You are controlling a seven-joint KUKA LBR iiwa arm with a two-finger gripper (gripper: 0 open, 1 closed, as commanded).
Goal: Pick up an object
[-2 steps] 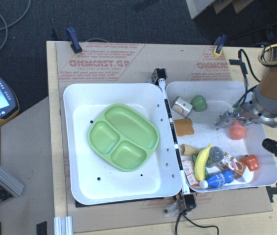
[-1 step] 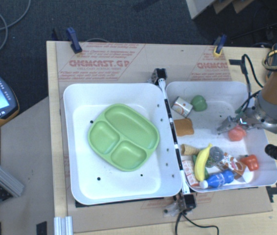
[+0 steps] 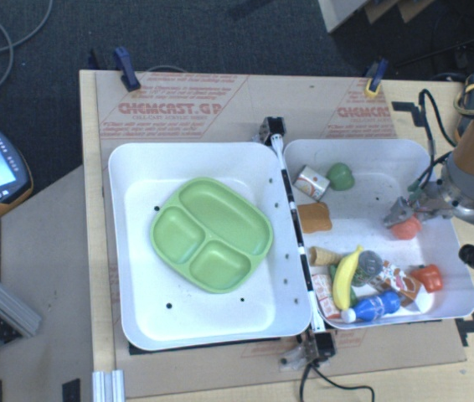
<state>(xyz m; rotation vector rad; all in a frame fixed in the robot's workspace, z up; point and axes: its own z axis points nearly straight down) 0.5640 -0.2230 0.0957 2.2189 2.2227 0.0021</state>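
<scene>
My gripper (image 3: pixel 403 213) reaches in from the right and hangs low over the right bin (image 3: pixel 363 151), near its right wall. A small red-orange object (image 3: pixel 405 229) lies directly under its tip, touching it or nearly so. Whether it is gripped cannot be made out. Elsewhere in this bin are a green ball (image 3: pixel 340 175), a small white and red carton (image 3: pixel 311 182), a brown square piece (image 3: pixel 315 217), a yellow banana (image 3: pixel 346 277), a blue bottle (image 3: pixel 371 306) and an orange-red item (image 3: pixel 427 278).
The left bin (image 3: pixel 136 182) holds a green divided plate (image 3: pixel 212 234). A cone-shaped piece (image 3: pixel 322 255) and a grey round thing (image 3: pixel 369 265) crowd the right bin's front with the banana. Bare bin floor shows around the ball and behind the gripper.
</scene>
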